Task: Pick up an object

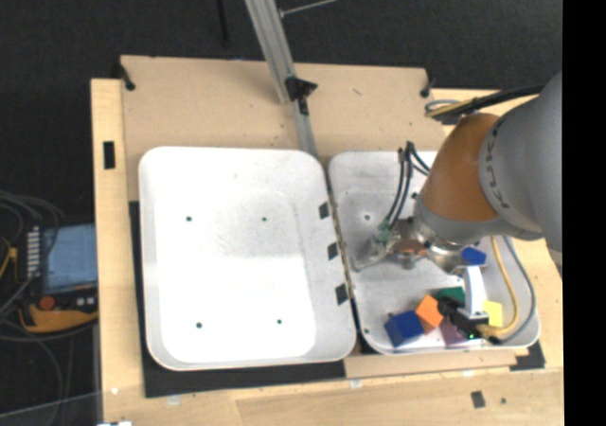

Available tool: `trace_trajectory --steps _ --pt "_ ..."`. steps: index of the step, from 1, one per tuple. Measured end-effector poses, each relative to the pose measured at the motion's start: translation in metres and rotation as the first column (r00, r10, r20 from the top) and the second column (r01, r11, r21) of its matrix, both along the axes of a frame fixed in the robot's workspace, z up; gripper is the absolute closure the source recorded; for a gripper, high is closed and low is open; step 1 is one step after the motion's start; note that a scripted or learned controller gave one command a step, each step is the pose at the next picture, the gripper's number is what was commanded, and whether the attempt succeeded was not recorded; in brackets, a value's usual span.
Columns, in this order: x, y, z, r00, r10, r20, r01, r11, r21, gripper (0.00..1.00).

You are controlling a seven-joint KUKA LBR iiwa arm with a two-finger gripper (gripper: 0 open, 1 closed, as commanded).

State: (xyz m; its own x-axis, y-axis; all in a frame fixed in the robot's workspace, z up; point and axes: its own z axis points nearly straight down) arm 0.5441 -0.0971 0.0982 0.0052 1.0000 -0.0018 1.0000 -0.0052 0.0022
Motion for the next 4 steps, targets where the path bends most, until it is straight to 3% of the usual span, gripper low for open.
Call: trace_trajectory --steps 1,3,4 --pt "0.001 0.000 0.011 1.000 -0.008 0.004 0.008 1.000 0.002 1.00" --pt "0.004 -0.002 0.108 1.000 0.008 0.006 -0.008 1.000 0.001 1.00" --pt "0.021 0.045 0.105 1.000 0.010 -0.001 -0.010 1.000 0.003 1.00"
